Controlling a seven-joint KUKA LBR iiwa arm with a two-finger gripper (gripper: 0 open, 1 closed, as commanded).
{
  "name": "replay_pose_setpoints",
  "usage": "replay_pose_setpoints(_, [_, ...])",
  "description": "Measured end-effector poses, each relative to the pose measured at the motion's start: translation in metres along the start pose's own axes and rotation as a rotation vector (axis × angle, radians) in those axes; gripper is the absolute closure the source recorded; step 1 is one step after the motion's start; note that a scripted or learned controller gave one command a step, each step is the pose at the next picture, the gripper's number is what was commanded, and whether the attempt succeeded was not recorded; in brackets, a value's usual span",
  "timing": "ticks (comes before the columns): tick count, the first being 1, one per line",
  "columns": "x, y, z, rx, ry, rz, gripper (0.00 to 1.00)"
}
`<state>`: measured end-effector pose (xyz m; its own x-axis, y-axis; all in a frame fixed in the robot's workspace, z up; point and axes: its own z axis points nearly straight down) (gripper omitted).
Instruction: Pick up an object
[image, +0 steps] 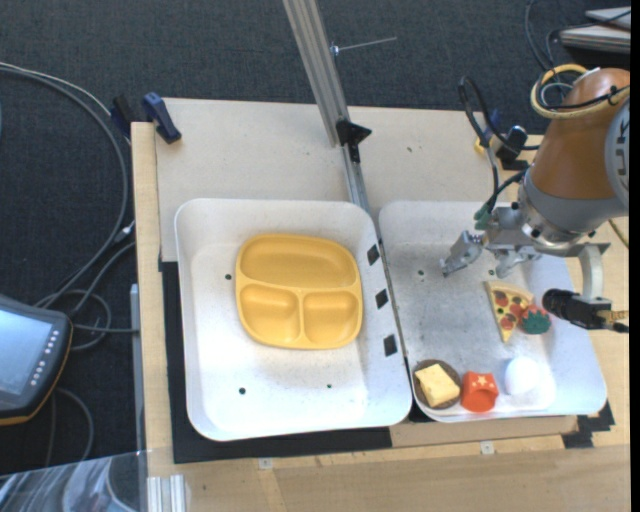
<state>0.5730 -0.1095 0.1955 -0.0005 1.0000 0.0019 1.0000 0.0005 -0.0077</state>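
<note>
My gripper (481, 259) hovers over the upper middle of the right bin (440, 310), its two grey fingers spread open with nothing between them. A toy pizza slice (507, 304) lies just below and to the right of it. Beside the slice sits a small green piece (538, 322). Along the bin's front edge are a yellow block (436, 384), a red toy (479, 391) and a white egg-like ball (524, 377). The arm's orange band (578, 150) is above the gripper at the right.
The left bin (210, 380) holds a yellow divided plate (298, 290). A metal pole (325, 70) rises from the seam between the bins. A black part (572, 306) juts in at the right bin's right side. Cables run across the dark floor on the left.
</note>
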Motion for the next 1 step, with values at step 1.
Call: replay_pose_setpoints(1, [0.0043,0.0043,0.0443,0.000,0.000,0.000,0.00])
